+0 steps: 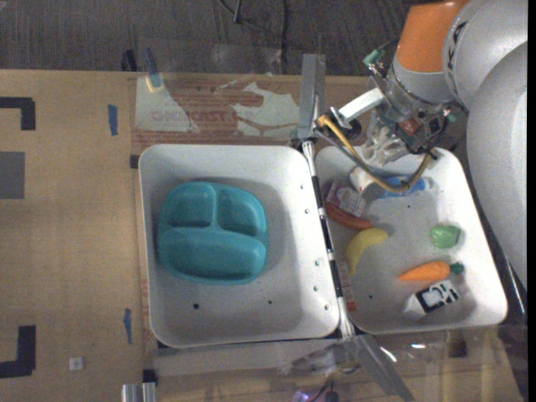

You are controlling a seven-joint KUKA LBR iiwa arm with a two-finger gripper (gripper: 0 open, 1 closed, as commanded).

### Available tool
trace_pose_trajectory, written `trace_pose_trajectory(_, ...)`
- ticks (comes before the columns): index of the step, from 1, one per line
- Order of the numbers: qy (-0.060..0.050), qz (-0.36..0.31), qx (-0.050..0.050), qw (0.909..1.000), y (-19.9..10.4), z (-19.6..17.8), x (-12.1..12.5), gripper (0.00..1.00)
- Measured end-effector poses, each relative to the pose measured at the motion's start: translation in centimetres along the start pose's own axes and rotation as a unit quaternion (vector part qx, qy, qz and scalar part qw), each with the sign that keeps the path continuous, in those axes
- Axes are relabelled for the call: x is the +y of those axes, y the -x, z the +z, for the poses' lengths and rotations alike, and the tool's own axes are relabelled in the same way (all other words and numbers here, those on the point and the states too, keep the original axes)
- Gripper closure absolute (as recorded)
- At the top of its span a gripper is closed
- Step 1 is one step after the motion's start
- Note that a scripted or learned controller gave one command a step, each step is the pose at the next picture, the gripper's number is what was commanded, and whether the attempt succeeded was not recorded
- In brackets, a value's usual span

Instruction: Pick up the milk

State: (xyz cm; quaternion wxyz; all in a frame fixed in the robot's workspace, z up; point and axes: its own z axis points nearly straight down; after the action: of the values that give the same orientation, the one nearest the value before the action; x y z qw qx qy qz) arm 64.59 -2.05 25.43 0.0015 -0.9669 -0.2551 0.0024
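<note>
The camera view looks down on a table [67, 224] carrying two shallow white bins set side by side. The left bin [285, 308] holds one thing, a teal divided plate [213, 231] lying flat toward its left half.

The right bin [477, 308] holds the loose items, scattered well apart, so each one probably leaves room for a grasp from above. The milk [432, 297], a small white carton with black markings, lies on its side near the bin's near right corner, with a carrot [427, 271] just beside it on the far side. A green piece [445, 235] sits toward the right wall, a banana [363, 244] near the middle, and a red pepper-like piece [348, 216] with a small packet [342, 196] lie against the left wall.

The arm reaches in from the right, and its gripper [387, 153] hangs over the bin's far left corner, above a white cup-like item [362, 179] and something blue [410, 184]. That is well apart from the milk, so the pick looks not yet begun. Cables and the wrist body hide the tips, so whether the gripper is spread or closed cannot be told, and nothing is seen held in it
</note>
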Motion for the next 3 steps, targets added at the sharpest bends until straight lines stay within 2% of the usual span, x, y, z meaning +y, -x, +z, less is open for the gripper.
trace_pose_trajectory(1, 0.001, -0.041, 0.001, 0.9992, -0.6, 1.5, 0.0, 1.0)
trace_pose_trajectory(2, 0.001, -0.048, 0.001, 0.9988, 0.7, 2.4, 0.0, 1.0)
trace_pose_trajectory(3, 0.001, 0.119, 0.002, 0.9928, 1.7, 3.6, 1.8, 1.0)
